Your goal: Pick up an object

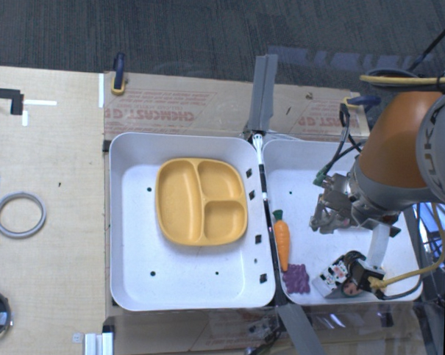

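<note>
The arm (pixel 405 137) reached in from the right and hung over the right bin (pixel 300 165), wrist low above the floor. The gripper (pixel 325 218) sat near the bin's centre; whether it was apart or together could not be told, as the wrist housing hid the tips. Nothing was seen between them.

Candidate objects lay along the right bin's left and near walls. The carrot (pixel 281 243) rested against the divider between the bins, long axis running front to back, green top towards the far side, tip towards the near side. The purple grapes (pixel 297 279) lay just beside its tip. A small black-and-white item (pixel 345 275) lay towards the near right corner, under the cable.

The left bin (pixel 124 228) held a yellow plate (pixel 202 202), three compartments, lying flat.

Judgement: approach stage only; no object secured. The carrot's position against the wall would likely hinder a clean grasp.
</note>
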### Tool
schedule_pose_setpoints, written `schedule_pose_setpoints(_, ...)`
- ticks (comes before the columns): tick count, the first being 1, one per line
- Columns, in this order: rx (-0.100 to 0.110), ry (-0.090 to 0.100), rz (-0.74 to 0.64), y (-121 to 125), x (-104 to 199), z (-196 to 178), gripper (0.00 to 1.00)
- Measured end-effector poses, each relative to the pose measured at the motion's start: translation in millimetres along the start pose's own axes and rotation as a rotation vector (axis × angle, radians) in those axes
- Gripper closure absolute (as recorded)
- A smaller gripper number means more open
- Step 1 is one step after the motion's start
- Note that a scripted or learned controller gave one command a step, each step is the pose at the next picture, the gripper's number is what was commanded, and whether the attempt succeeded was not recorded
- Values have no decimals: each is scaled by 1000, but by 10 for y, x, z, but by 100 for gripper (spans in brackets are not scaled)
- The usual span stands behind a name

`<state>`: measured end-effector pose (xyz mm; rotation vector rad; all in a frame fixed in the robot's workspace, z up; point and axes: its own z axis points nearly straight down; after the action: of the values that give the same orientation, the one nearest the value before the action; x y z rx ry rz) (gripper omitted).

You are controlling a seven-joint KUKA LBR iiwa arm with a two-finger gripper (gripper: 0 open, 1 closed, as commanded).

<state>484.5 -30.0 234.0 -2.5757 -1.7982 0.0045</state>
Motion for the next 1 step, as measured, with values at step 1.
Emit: schedule_pose_setpoints(1,0,0,0,-1,-1,1,0)
